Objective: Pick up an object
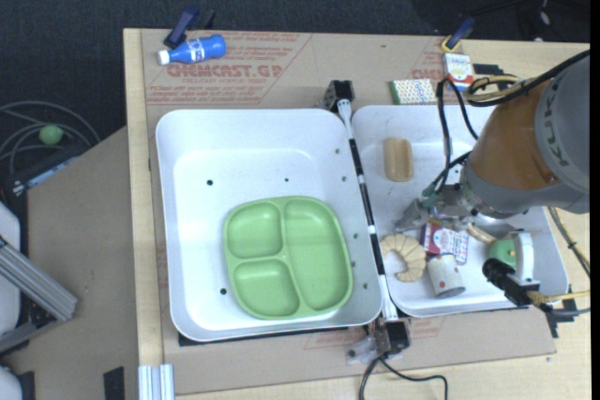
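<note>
The right bin [375, 122] holds several small items. A tan bread-like block [398, 158] lies near its back left. A croissant [405, 256] sits at the front left, beside a red and white packet [446, 242] and a small white cup [446, 277] lying on its side. A green item [505, 250] shows at the right. My gripper [437, 204] hangs low over the middle of this bin, just above the packet and a grey item [411, 220]. The arm's wrist hides much of it. Nothing is visibly held.
The left bin [187, 145] holds a green divided plate [286, 256]. A blue bottle [192, 49] lies on the bench behind the left bin. Small cards [413, 91] lie behind the right bin. The arm's bulk [520, 150] covers the right bin's right side.
</note>
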Available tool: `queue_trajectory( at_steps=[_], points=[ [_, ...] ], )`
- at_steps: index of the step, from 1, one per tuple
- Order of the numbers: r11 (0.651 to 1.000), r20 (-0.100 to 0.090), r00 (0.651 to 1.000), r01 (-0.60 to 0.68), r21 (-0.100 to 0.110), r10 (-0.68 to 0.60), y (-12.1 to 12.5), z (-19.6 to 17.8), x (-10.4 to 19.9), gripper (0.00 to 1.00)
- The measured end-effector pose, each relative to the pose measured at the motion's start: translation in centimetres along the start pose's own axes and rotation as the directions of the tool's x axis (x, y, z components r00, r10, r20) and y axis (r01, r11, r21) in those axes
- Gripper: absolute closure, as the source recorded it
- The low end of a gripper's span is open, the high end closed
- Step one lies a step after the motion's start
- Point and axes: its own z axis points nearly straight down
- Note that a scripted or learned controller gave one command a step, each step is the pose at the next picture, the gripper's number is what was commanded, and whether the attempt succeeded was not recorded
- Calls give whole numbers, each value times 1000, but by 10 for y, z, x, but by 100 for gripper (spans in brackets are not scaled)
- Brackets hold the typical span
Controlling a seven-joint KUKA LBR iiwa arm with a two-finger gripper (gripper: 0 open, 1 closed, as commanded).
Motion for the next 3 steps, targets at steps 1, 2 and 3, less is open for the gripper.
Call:
queue_trajectory(
  at_steps=[1, 2, 3],
  points=[
    [1000, 2, 1000, -1, -4, 1, 1, -11, 0, 100],
    [1000, 2, 1000, -1, -3, 1, 1, -10, 0, 0],
    [1000, -3, 1000, 2, 1, -2, 42, 1, 14, 0]
  ],
)
